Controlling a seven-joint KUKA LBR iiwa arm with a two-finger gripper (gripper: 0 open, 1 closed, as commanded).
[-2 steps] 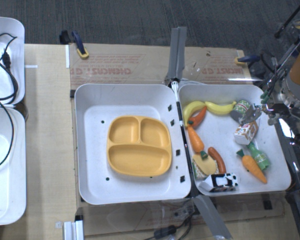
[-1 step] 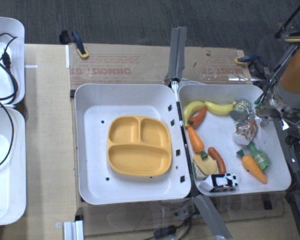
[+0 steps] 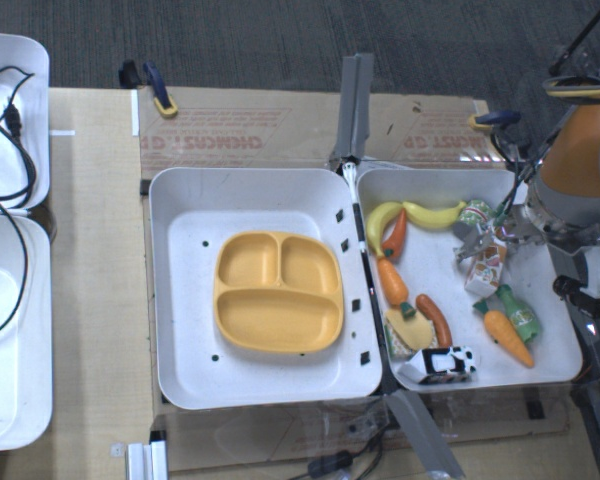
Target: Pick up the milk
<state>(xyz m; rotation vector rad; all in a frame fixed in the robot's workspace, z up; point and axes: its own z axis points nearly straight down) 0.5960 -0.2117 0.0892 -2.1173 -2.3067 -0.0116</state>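
A small black-and-white cow-patterned milk carton (image 3: pixel 448 364) lies on its side at the front edge of the right bin (image 3: pixel 565 368). My gripper (image 3: pixel 483 234) reaches in from the right and is low over the middle of that bin, well behind the milk. Right at the gripper's tip sits a second small carton (image 3: pixel 485 268), white with brown and red print. I cannot make out whether it is held.
The right bin also holds a banana (image 3: pixel 425 214), a red pepper (image 3: pixel 394 236), two carrots (image 3: pixel 391 281) (image 3: pixel 508 338), a sausage (image 3: pixel 433 318), a cheese wedge (image 3: pixel 408 330) and a green bottle (image 3: pixel 520 313). A yellow divided plate (image 3: pixel 278 293) lies in the left bin (image 3: pixel 170 268).
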